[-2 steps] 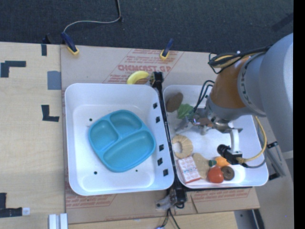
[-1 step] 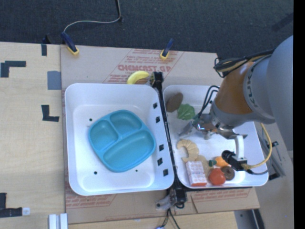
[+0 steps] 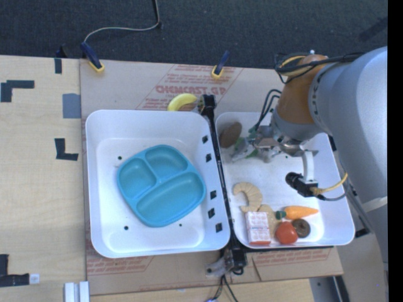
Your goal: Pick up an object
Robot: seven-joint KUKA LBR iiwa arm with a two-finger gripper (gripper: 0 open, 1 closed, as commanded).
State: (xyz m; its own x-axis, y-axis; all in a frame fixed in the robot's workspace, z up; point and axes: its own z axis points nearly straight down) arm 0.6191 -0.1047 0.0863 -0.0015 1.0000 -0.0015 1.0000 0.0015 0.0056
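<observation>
My gripper (image 3: pixel 247 148) is low in the right bin (image 3: pixel 340 231), near its back left corner, at the end of the grey arm with the orange band. Just to its left and slightly behind lies a brown oval object (image 3: pixel 230 132), close to the gripper tip; I cannot tell whether they touch. Toward the front of the same bin lie a pale curved pastry (image 3: pixel 249 194), a carrot (image 3: pixel 300 211), a red tomato (image 3: pixel 286 233), a small dark round item (image 3: pixel 303 228) and a red-and-white packet (image 3: pixel 257 226). None of these is in the gripper.
The left bin (image 3: pixel 101 168) holds a blue divided plate (image 3: pixel 162 184). A yellow banana (image 3: pixel 182 101) lies on the cardboard behind the bins. A black divider (image 3: pixel 214 168) runs between the bins. The arm's bulk covers the right bin's right side.
</observation>
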